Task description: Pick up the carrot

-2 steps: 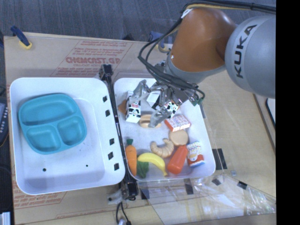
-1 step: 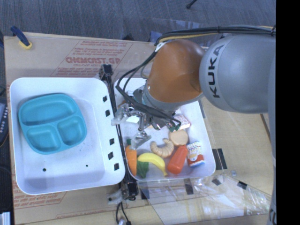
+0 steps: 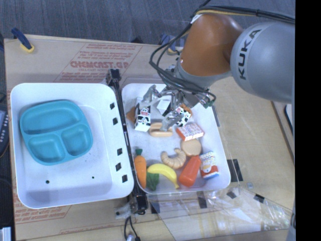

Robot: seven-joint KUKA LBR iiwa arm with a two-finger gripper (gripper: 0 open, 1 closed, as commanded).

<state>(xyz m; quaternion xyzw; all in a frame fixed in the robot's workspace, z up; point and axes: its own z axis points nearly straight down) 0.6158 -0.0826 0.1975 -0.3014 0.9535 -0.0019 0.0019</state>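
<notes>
The carrot (image 3: 140,170) lies against the left wall of the right bin (image 3: 219,149), near its front corner, just beside a banana (image 3: 164,173). The gripper (image 3: 161,115) hangs well apart from it at the bin's far end, fingers spread over what looks like a small cow-patterned carton (image 3: 143,118). A blue divided tray (image 3: 54,130) sits in the left bin (image 3: 65,190) on the counter (image 3: 251,134).
</notes>
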